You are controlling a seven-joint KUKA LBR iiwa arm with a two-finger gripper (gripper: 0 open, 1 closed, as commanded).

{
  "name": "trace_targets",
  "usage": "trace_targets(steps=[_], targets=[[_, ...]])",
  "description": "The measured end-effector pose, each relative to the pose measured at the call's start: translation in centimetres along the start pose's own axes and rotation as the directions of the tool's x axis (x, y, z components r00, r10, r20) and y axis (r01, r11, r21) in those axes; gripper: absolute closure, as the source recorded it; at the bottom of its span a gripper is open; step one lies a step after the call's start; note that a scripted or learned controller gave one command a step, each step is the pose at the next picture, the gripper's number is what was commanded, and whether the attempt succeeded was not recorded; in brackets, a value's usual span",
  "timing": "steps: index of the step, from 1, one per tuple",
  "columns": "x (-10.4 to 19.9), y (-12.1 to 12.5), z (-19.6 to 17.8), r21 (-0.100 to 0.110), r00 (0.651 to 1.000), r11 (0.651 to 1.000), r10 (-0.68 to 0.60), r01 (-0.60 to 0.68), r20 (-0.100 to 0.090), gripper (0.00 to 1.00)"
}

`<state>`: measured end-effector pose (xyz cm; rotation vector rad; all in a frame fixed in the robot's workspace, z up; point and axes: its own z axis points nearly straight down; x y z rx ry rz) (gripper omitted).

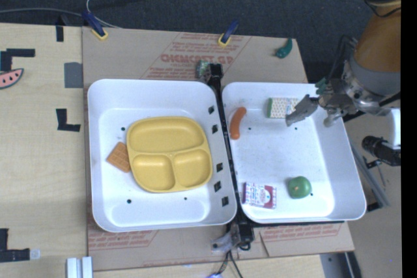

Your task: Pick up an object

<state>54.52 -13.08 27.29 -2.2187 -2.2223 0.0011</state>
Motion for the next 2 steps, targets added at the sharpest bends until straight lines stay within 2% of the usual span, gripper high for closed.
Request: trace_targets(steps=[1,2], targets=[[-2.5,0.6,18.7,-0.004,1.0,1.0,0.001,-0.001,0.0,0.0],[0.5,-6.0,18.7,-0.005,1.0,1.0,0.002,-0.002,0.001,0.0]])
